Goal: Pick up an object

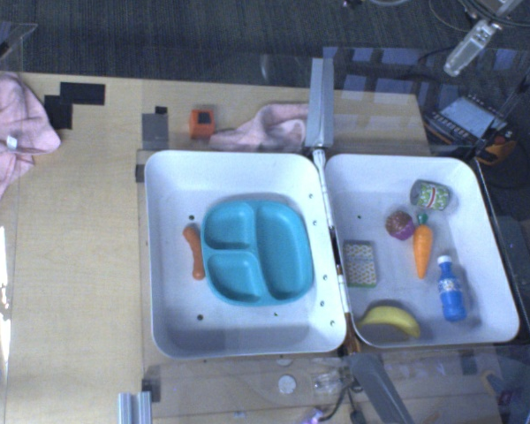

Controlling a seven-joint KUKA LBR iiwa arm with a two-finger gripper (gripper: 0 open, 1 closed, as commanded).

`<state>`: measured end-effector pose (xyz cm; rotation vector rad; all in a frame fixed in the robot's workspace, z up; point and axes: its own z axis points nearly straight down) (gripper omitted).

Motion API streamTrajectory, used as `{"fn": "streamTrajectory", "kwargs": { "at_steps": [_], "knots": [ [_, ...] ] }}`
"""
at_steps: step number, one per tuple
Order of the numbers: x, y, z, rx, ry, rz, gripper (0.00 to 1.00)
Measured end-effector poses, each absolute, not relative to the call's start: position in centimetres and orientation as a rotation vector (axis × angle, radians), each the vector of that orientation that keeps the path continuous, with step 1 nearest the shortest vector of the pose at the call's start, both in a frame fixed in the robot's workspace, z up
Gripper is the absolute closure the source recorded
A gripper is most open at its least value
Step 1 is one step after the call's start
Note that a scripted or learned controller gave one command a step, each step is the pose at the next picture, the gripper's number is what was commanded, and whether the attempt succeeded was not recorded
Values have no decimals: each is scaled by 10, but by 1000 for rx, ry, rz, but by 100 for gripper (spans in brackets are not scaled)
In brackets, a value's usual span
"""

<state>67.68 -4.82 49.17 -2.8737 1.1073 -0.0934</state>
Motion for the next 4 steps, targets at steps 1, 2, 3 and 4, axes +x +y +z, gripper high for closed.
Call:
{"fn": "streamTrajectory", "kwargs": {
  "at_steps": [1,2,3,4],
  "knots": [
    [678,-46,504,-2862,1106,-107,100],
    [679,-45,517,-2851,1105,-123,100],
    [680,-43,530,-2839,1104,-138,100],
    [681,-41,542,-2827,1102,-153,100]
  ]
}}
